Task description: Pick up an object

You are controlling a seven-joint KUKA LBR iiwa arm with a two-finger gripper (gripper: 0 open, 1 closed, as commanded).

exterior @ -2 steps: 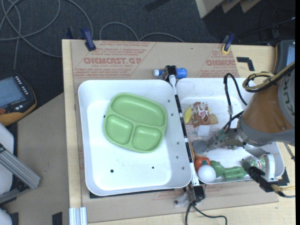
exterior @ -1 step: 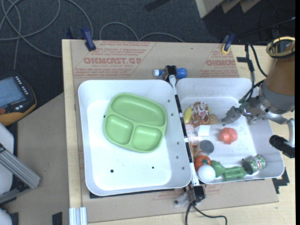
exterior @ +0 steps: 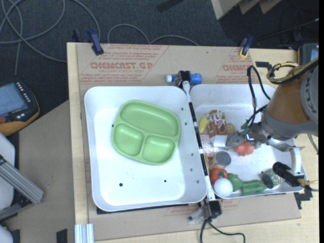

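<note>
The pincer [exterior: 242, 142] sits low in the right bin [exterior: 238, 94] beside a red object [exterior: 246, 149]; whether it is clenched cannot be told. Crowded neighbours could spoil the grasp.

Right bin [exterior: 223, 92] holds a huddle of small things: a yellow-and-red packet [exterior: 212, 123] up top, a grey disc [exterior: 223, 159] mid-bin, a white ball [exterior: 223, 187] touching a red-orange piece [exterior: 217, 174] by the near rim. A green toy [exterior: 248, 186] lies flat beside the ball, and a red lump [exterior: 245, 149] sits further right.
</note>
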